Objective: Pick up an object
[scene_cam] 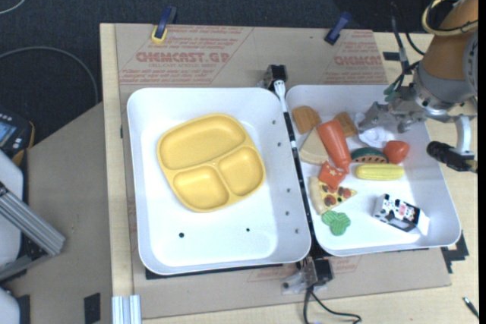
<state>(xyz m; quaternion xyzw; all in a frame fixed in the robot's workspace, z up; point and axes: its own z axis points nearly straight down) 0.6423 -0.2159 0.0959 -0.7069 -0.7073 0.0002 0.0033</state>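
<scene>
The right bin [444, 197] holds several toy foods: an orange-red carrot [333, 143], a tan bread slice [306, 119], a watermelon slice [367, 157], a red tomato [396, 152], a yellow corn cob [380, 172], a pizza slice [332, 195], a green broccoli [336, 221] and a black-and-white box [398, 212]. A white crumpled piece [373, 137] lies near the bin's far side. My gripper [382, 117] hangs over that far right part, just above the white piece and beside the tomato. Nothing is visibly held.
The left bin [144, 163] carries a yellow divided plate [210, 161]. Clamps sit between the bins at the far [276, 77] and near [311, 271] ends. The grey arm with its orange band [448, 49] comes in over the right bin's far right corner.
</scene>
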